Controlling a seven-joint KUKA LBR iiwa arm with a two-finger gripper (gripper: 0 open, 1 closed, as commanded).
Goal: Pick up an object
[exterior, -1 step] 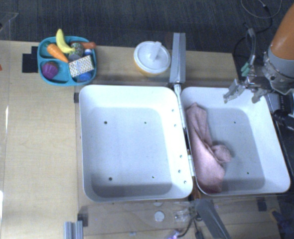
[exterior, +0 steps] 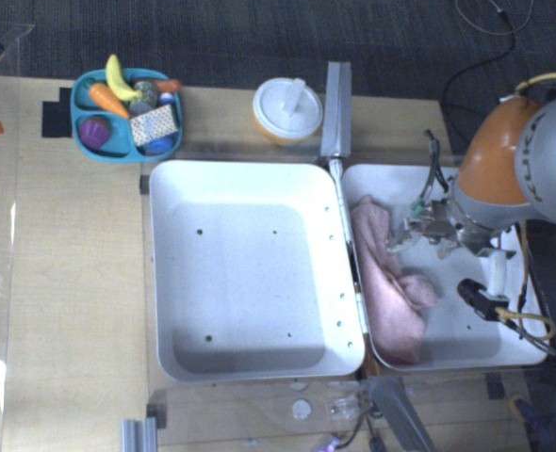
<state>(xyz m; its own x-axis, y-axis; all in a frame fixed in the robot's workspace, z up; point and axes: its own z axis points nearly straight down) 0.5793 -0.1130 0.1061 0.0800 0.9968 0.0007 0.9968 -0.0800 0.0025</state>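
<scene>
A pink cloth (exterior: 386,276) is seen crumpled along the left wall of the right bin (exterior: 476,347), running from its back part down towards the near edge. The left bin (exterior: 250,271) is set just beside it, the two rims touching. The arm (exterior: 528,163) is reached in from the right over the right bin, its orange band raised above the wrist, and the hand (exterior: 419,229) is held low just beside the cloth's upper part. Whether the hand is clenched or released cannot be told. Farther back on the counter (exterior: 61,281), a white lidded cup (exterior: 287,108) and a blue tray of toy food (exterior: 125,113) are placed.
</scene>
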